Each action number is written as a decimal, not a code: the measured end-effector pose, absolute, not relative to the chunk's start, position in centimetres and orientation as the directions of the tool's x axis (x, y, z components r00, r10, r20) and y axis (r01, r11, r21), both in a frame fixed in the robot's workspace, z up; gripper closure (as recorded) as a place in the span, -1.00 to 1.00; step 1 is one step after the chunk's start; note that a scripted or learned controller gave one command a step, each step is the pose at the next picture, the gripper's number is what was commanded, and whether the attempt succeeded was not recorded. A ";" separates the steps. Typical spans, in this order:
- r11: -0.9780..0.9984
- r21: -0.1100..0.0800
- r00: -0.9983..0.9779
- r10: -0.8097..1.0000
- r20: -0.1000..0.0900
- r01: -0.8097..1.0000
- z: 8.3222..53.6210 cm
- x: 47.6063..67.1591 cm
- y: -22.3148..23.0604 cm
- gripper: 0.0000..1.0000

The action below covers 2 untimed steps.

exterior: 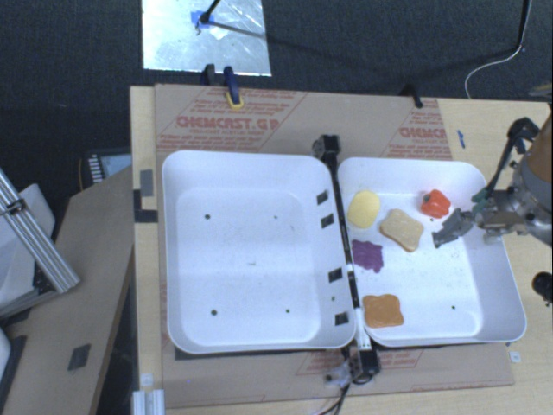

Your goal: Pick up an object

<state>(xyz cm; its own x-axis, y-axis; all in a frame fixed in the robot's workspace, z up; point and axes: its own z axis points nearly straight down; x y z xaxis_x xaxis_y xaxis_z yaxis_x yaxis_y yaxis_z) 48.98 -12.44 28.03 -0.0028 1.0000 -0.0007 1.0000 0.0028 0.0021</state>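
Over the right bin (497, 314), the gripper (451, 228) hovers near the red pepper (435, 202) and bread slice (402, 229); finger state unclear. A descent between them could miss both.

bench (484, 132): pale wood, slanted in view
cardboard sheet (285, 115): lies flat on the bench, red lettering
left bin (177, 258): on the cardboard
right bin (501, 292): touching the left bin

Lab: 2 white bins (251, 167) on test bench (143, 128).
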 end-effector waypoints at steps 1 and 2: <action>0.005 0.005 -0.005 1.000 -0.001 1.000 29.1 49.1 -12.4 1.00; 0.006 0.017 -0.006 1.000 -0.005 1.000 40.6 54.4 -13.1 1.00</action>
<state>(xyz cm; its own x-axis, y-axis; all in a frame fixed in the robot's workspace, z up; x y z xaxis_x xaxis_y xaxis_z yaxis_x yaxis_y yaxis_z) 54.40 -13.08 40.62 -0.0062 1.0000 -0.0046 0.9998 0.0063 0.0170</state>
